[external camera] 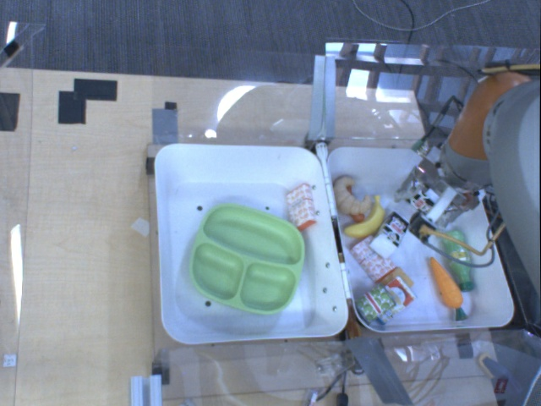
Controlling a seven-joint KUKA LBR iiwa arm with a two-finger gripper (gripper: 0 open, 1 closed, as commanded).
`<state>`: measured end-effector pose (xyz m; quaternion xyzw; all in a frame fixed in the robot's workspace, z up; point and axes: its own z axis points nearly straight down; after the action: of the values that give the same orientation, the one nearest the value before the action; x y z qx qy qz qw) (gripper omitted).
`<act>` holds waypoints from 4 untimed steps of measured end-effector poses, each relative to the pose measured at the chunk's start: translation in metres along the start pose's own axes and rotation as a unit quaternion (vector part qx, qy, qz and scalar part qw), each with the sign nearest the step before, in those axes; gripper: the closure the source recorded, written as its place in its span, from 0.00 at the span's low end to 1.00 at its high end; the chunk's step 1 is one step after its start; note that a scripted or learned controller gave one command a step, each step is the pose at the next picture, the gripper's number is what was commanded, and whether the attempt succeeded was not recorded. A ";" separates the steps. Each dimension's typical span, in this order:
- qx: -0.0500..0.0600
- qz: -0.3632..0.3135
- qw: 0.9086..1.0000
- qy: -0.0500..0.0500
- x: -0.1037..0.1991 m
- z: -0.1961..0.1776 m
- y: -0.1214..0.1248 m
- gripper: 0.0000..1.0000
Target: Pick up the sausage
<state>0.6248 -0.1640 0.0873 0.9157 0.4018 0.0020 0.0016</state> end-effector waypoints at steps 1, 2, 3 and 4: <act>-0.002 -0.161 0.987 0.002 -0.019 -0.003 -0.085 0.00; -0.002 0.075 0.997 0.004 -0.075 -0.003 -0.065 0.00; 0.000 0.112 0.994 0.000 -0.050 -0.061 -0.008 0.00; -0.002 0.047 0.999 0.002 -0.042 -0.002 -0.068 0.00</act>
<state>0.5461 -0.1491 0.0888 0.9337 0.3581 0.0044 0.0025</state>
